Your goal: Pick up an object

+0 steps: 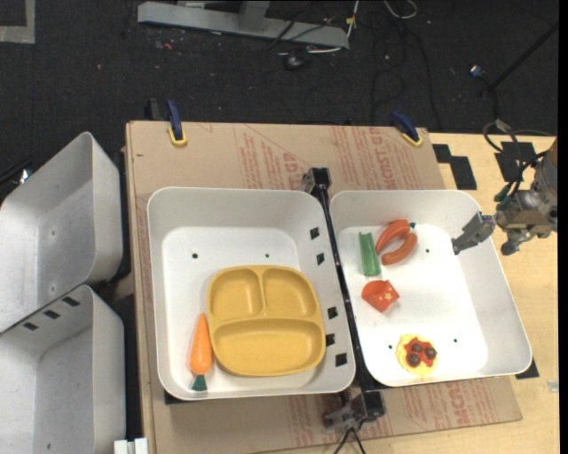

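Observation:
The right bin (497,301) holds a green stick (368,253), an orange-red sausage (396,241), a red chunk (380,294) and a small yellow disc with dark red toppings (417,352). In the left bin (169,266) a carrot (201,346) lies beside a yellow divided plate (266,319). My gripper (491,239) hangs over the right bin's upper right corner, well right of the sausage. Its fingers are spread apart, with only the bin's rim showing between them.
Two more white bins (53,222) stand tilted at the far left off the bench. Black clips run along the divider (330,257) between the two bins. Cables and a metal bar (240,22) lie on the dark floor behind.

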{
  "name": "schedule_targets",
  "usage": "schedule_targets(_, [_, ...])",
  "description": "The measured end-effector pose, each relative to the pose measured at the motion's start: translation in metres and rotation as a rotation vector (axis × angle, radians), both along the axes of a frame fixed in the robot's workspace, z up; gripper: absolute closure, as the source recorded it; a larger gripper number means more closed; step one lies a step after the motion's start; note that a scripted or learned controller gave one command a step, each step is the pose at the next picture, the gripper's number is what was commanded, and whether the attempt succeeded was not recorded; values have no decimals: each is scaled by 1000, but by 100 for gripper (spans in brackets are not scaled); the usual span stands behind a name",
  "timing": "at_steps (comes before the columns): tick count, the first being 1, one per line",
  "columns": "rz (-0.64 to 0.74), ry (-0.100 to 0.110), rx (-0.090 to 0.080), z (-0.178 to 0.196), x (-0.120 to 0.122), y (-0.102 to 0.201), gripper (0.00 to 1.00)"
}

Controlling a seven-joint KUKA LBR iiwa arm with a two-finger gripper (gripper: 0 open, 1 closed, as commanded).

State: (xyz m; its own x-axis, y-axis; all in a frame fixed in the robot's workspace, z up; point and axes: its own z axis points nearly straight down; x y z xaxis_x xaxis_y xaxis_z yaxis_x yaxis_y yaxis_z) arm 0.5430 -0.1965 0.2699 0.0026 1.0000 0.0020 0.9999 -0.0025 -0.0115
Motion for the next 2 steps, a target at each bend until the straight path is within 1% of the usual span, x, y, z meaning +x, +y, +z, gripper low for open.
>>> schedule_targets(1, [3,-12,-3,6,2,1,0])
schedule_targets(2, [1,-7,-1,-48,-8,0,0])
